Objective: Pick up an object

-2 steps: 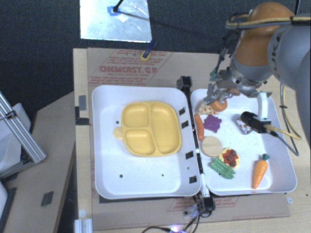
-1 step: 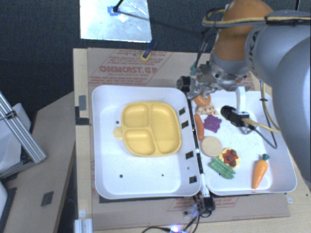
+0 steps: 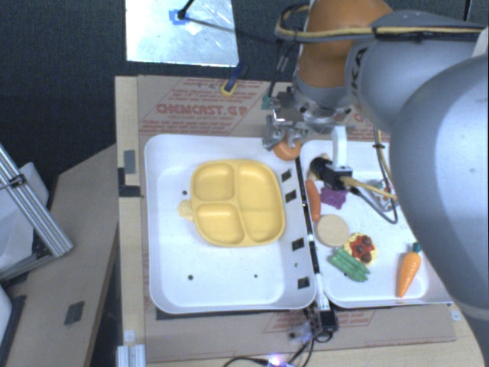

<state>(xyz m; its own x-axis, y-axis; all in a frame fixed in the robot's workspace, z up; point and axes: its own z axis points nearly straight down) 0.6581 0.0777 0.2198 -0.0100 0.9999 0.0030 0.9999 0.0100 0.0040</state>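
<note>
**Tool over an orange piece at the far rim between the bins**

The tool (image 3: 284, 138) hangs at the far edge where the two bins meet, just above a small rounded orange piece (image 3: 288, 151) that sits on the rim there. It may be touching the piece, but the view is too blurred to tell, and whether the tool is spread or closed cannot be told either.

The left bin (image 3: 172, 281) carries a yellow divided plate (image 3: 233, 202) with three compartments. In the right bin (image 3: 382, 295) lie a thin orange carrot stick (image 3: 312, 197) along the left wall, a purple piece (image 3: 333, 198), a round tan disc (image 3: 333, 230), a small pizza-like piece (image 3: 361, 247), green bean pods (image 3: 349, 265) and a carrot (image 3: 409, 272) with a green top, near the right side.

Both bins rest on a cardboard sheet (image 3: 195, 107) with red print, on a wooden surface (image 3: 84, 205). A shiny metal sheet (image 3: 182, 21) lies farther back on dark floor.
</note>
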